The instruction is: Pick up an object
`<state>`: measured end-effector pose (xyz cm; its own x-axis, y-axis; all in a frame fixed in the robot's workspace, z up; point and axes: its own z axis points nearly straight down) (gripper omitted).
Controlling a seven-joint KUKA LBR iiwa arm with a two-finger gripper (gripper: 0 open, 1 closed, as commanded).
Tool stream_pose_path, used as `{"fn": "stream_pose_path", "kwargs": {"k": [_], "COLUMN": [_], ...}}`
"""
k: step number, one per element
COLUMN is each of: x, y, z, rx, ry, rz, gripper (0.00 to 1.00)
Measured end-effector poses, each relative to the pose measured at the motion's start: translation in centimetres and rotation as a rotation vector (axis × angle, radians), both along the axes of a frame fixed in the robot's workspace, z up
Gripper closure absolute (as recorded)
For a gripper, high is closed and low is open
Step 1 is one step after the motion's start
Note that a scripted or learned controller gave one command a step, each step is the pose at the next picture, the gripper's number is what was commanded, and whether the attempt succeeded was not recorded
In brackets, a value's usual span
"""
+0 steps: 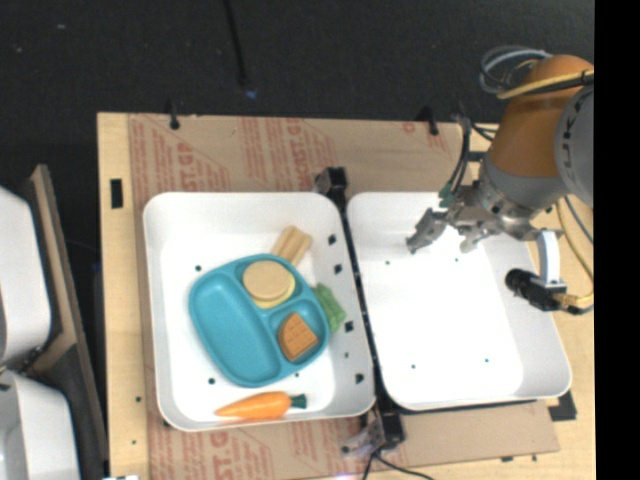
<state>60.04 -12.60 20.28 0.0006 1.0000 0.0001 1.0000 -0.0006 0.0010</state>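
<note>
Orange carrot [262, 405] in left bin [160, 268], well apart from gripper [445, 230].

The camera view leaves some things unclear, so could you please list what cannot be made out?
- Claw: too small and blurred to tell open from shut.
- Green item: mostly hidden behind the blue tray; kind unclear.
- Wooden piece: lower end covered by the round biscuit.
- Arm: cut off at the right.

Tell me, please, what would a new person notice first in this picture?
The blue tray in the left bin draws the eye first, with a round tan piece in one of its compartments. An orange carrot lies in front of it. The gripper hangs over the right bin.
</note>
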Motion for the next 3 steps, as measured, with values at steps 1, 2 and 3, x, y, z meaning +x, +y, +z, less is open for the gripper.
{"fn": "stream_pose_path", "kwargs": {"k": [1,2,3], "x": [2.6,-1.0,-0.2], "y": [-1.5,-2.9,-4.8], "z": [-7.3,-2.8,-1.0], "rx": [0.0,-0.001,-0.001], "ry": [0.007,-0.003,-0.001], "rz": [-0.001,-0.001,-0.001], "gripper": [0.0,0.0,0.0]}}
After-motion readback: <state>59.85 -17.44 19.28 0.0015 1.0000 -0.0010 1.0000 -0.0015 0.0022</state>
